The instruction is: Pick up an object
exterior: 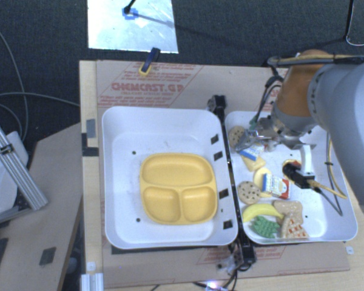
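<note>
The right bin holds several toy foods. Among them are a blue-and-white piece, a tan cookie, a chocolate-chip cookie, a red-and-white carton, a banana, a green piece and a waffle. My gripper is low over the bin's upper left part. It sits just above the blue-and-white piece and beside the tan cookie. I see nothing lifted off the bin floor.
The left bin holds a yellow divided tray. A black divider separates the bins. The grey arm covers the right bin's upper right. A black-and-yellow cable trails across that bin's right side.
</note>
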Controlling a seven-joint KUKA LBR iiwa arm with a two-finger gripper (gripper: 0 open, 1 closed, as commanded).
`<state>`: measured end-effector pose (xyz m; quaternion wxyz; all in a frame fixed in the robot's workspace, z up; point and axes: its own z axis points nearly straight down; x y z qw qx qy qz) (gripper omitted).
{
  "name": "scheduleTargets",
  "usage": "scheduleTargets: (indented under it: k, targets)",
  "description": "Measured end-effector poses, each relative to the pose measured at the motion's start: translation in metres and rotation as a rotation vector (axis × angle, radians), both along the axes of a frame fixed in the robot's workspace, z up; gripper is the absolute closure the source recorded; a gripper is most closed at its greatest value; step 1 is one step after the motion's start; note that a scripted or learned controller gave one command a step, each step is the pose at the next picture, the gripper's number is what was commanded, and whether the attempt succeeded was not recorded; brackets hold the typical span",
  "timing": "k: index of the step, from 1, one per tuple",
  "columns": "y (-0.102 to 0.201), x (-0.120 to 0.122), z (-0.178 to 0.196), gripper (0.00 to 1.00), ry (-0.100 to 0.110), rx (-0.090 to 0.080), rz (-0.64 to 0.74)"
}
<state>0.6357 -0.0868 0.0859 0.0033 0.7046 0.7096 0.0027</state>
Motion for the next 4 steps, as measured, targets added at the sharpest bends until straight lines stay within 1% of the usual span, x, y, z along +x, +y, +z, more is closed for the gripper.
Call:
scheduleTargets:
  k: [1,2,3,4]
  targets:
    - [0.001,0.000,0.024,0.00,0.005,0.001,-0.002]
    - [-0.001,-0.018,0.013,0.00,0.009,0.000,-0.006]
    - [-0.002,-0.013,-0.002,0.00,0.007,0.000,-0.003]
    - [0.003,0.030,0.000,0.00,0.002,0.000,-0.001]
